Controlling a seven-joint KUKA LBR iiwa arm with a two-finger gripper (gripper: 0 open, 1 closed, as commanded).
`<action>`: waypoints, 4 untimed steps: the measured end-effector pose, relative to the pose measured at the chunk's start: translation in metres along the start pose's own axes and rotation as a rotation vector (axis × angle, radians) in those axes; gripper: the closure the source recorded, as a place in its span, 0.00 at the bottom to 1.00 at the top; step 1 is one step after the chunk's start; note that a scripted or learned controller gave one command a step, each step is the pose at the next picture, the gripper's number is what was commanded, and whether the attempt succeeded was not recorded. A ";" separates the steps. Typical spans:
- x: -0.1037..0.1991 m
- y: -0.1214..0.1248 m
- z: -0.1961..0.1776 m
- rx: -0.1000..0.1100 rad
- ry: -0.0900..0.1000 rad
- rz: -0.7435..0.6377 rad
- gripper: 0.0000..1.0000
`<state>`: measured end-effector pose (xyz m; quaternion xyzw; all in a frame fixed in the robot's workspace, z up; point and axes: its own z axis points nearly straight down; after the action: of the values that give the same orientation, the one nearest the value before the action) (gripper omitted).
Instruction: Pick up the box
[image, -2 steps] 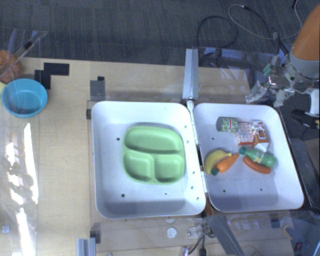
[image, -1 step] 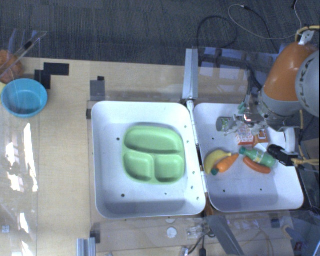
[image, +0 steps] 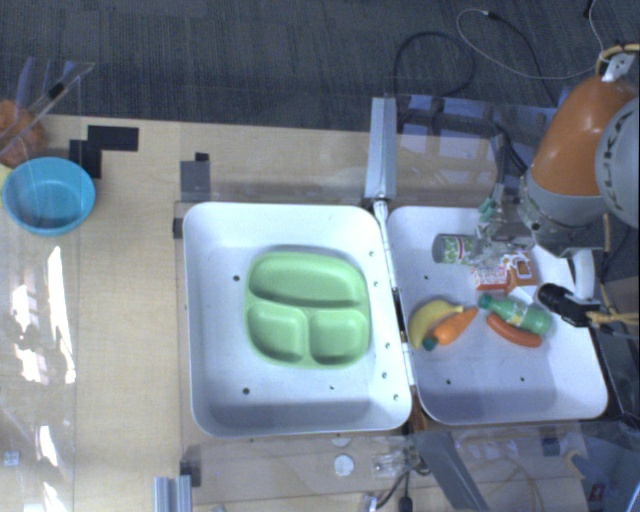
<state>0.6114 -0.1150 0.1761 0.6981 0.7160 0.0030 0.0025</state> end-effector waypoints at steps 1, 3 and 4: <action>0.000 0.000 0.000 0.000 0.000 0.000 0.00; 0.001 0.002 -0.012 -0.005 0.000 -0.004 0.00; -0.020 -0.011 0.076 0.005 -0.001 0.049 0.00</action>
<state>0.6013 -0.1352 0.1003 0.7155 0.6987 0.0010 0.0008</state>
